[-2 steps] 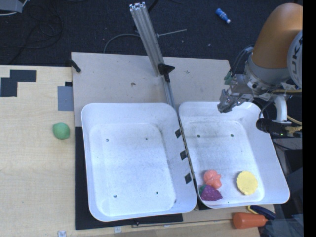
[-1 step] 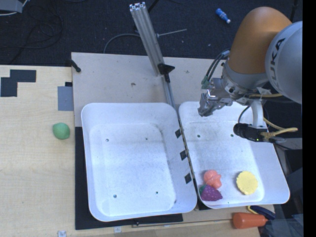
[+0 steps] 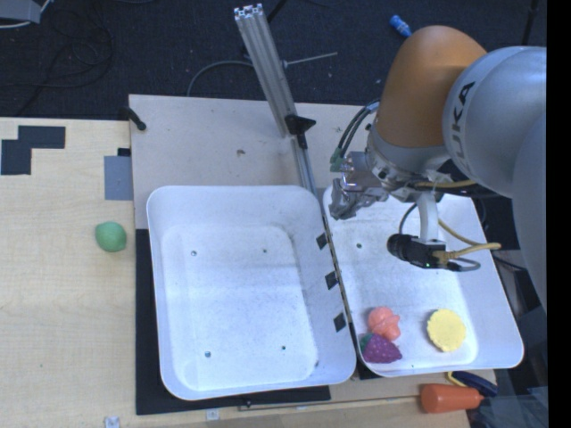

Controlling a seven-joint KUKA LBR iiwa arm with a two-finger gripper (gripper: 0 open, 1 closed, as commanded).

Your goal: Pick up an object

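Note:
In the right bin lie three small objects near its front: an orange-pink lump, a purple grape-like cluster just in front of it, and a yellow round piece to their right. My gripper hangs over the back left part of the right bin, close to the divider between the bins, well behind those objects. Nothing shows between its fingers, and the arm's wrist hides much of it.
The left bin stands beside the right one. A green ball rests on the bench to the left of the bins. An orange object lies outside the right bin's front edge. A metal rail slants up behind the bins.

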